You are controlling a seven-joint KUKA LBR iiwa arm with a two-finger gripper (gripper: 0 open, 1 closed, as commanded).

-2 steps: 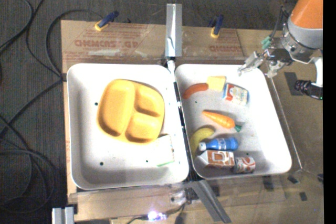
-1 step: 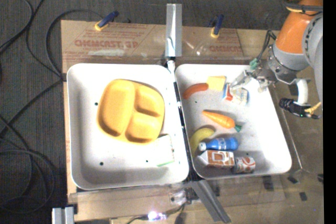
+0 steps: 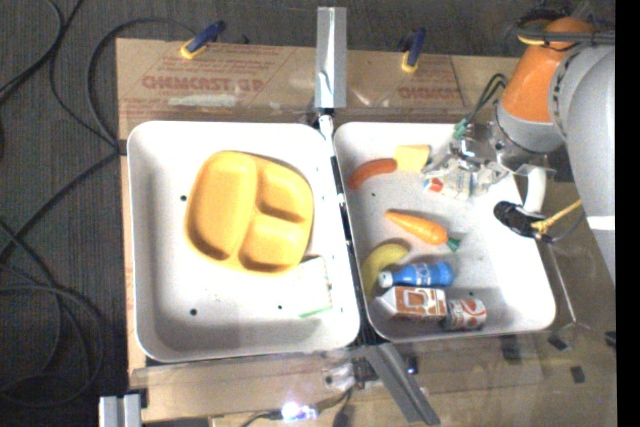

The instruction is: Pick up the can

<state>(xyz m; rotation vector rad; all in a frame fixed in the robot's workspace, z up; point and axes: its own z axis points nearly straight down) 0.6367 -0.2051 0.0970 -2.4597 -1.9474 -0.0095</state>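
Tabletop (image 3: 150, 65): brown board, two blue-and-yellow clamps (image 3: 202, 38)
Floor (image 3: 60, 5): dark carpet, cables
Can (image 3: 466, 313): right bin (image 3: 545, 300), near edge
Gripper (image 3: 462, 165): over the right bin's far end, well apart from the can

arm (image 3: 575, 105): reaches in from right, orange band up | pincer (image 3: 462, 167): low, fingers unclear

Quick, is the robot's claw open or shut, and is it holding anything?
Two-finger gripper: cannot be told from this view. It sits over the right white bin, far from the small can.
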